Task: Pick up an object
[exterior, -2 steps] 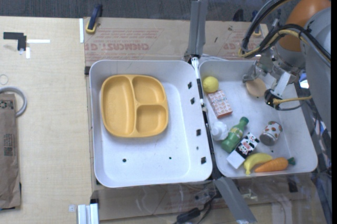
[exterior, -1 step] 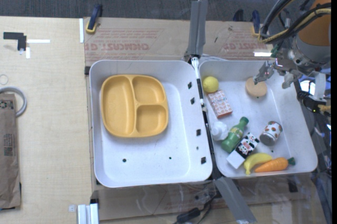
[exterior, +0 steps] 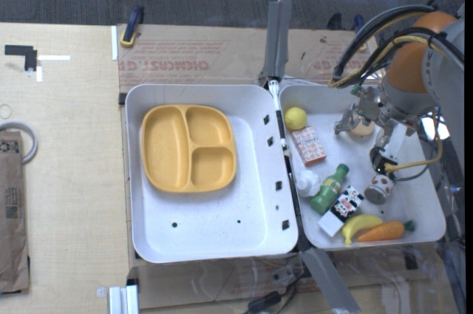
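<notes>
My gripper [exterior: 361, 120] is low over the back of the right bin [exterior: 429, 227], right over a small beige round object [exterior: 361, 129] that peeks out beneath it. Elsewhere in that bin lie a yellow lemon [exterior: 295, 117], a pink patterned box [exterior: 309, 145], a green bottle [exterior: 330, 189], a white item [exterior: 307, 181], a black-and-white spotted piece [exterior: 346, 203], a small cup [exterior: 378, 188], a banana [exterior: 360, 225] and a carrot [exterior: 382, 231]. The arm's orange band [exterior: 408, 72] rises behind the gripper.
The left bin [exterior: 214, 231] bears a yellow divided plate [exterior: 189, 148]. A metal divider [exterior: 278, 39] stands between the bins at the back. Black cables [exterior: 369, 35] loop over the arm. A brown paper bag [exterior: 11, 209] lies far left on the bench.
</notes>
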### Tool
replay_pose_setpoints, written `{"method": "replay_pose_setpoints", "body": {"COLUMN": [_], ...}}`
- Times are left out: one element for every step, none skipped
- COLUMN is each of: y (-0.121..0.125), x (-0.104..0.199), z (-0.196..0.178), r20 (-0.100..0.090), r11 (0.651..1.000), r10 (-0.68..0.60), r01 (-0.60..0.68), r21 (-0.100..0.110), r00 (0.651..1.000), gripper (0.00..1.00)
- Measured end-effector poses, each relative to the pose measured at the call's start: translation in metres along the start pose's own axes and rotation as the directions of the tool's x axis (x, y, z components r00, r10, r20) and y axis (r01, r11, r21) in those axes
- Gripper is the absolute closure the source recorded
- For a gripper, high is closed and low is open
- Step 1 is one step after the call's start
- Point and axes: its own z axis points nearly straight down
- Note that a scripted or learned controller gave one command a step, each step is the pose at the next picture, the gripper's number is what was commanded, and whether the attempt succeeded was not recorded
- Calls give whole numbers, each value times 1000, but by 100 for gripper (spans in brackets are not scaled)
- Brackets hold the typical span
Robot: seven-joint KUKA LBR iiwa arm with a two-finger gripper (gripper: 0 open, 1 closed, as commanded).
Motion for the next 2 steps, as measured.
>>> {"method": "replay_pose_setpoints", "body": {"y": [1, -111], "x": [-28, -14], "z": [-81, 1], "r20": [2, 0], "r11": [979, 957], "r10": [-205, -289], "r01": [205, 289], "r21": [-4, 0], "r00": [979, 957], "gripper": [0, 0]}}
